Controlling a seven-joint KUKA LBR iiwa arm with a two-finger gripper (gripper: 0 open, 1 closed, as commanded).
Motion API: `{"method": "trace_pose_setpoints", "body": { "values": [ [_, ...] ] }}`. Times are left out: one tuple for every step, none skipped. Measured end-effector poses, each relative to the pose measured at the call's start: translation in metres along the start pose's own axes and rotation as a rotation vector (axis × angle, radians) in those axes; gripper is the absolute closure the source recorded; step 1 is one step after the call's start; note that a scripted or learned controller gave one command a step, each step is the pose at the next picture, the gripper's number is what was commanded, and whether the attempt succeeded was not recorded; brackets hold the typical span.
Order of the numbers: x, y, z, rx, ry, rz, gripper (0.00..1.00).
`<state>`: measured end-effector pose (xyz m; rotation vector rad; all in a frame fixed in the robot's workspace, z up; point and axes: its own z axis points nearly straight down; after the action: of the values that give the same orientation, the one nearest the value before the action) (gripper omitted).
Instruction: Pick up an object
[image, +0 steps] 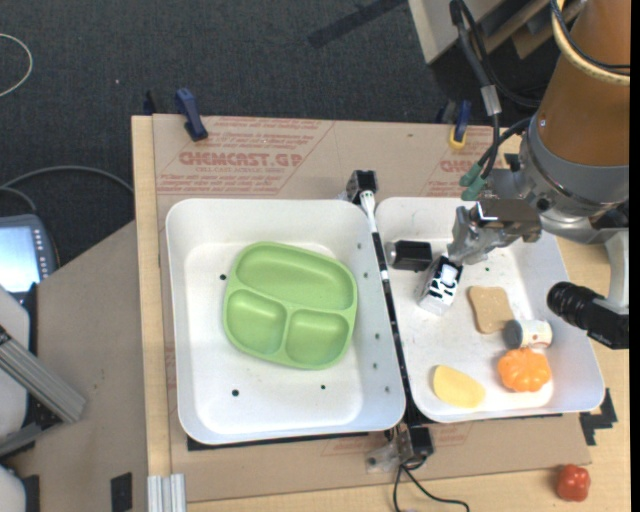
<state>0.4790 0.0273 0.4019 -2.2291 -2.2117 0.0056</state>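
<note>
One candidate, the black-and-white carton (441, 285), lies tilted in the right bin (575, 400) directly beneath the gripper (468, 250), whose finger state cannot be told; advise centring over it before closing.

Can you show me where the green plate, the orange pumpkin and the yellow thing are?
green plate (290, 305), camera view, on its middle ridge.
orange pumpkin (524, 371), camera view, on its round body.
yellow thing (458, 386), camera view, on its middle.

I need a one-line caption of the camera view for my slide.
Claw above the right bin, near a black-and-white box; green divided plate in the left bin.
</note>
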Motion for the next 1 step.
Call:
{"method": "trace_pose_setpoints", "body": {
  "values": [
    [-0.0258, 0.0222, -0.0039, -0.007, 0.0, -0.004, 1.0]
  ]
}}
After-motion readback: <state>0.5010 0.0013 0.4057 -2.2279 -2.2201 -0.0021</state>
